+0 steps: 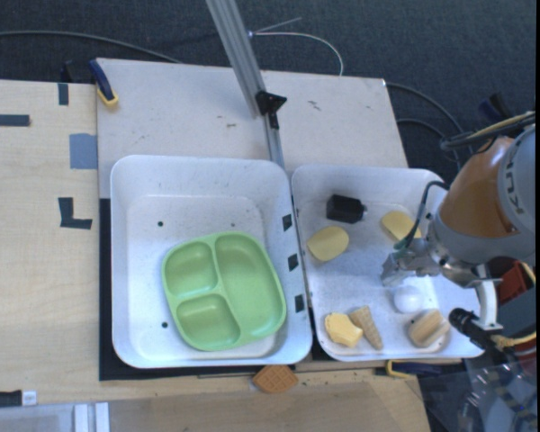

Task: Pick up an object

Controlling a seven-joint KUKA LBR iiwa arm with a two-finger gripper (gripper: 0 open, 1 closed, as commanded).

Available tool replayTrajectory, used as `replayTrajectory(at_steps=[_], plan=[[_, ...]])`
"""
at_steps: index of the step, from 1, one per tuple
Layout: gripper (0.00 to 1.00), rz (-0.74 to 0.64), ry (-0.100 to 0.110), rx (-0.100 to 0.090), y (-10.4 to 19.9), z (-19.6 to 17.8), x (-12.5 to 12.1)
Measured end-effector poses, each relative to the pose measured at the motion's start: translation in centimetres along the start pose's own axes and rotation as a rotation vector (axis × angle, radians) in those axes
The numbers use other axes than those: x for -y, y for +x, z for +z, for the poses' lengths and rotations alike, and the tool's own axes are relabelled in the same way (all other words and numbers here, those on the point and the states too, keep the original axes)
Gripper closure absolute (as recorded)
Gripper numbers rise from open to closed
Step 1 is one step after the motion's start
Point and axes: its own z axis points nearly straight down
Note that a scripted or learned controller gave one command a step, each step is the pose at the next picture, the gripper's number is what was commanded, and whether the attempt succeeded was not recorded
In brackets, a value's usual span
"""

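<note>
**binwatcher:** While you're parked over the right bin, what's under you?

**iiwa_arm:** My gripper hangs just above a white egg-ish thing, yellow piece nearby. Can't tell if it's open or closed, honestly. Green tray sits in the left bin.

A dark blue-grey carpeted floor fills the top of the camera view. Thin pale cables loop across it. Below lies a white board, scuffed with small dark marks, resting on a light wooden worktop that carries grey and dark tape patches. A grey metal pole slants down across the board. A blue and yellow clamp grips the board's upper left corner. Light is even and soft.
</note>
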Motion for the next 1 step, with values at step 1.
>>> replayTrajectory(at_steps=[1], plan=[[1.0, -0.001, -0.005, 0.001, 0.67, -4.38, 0.08]])
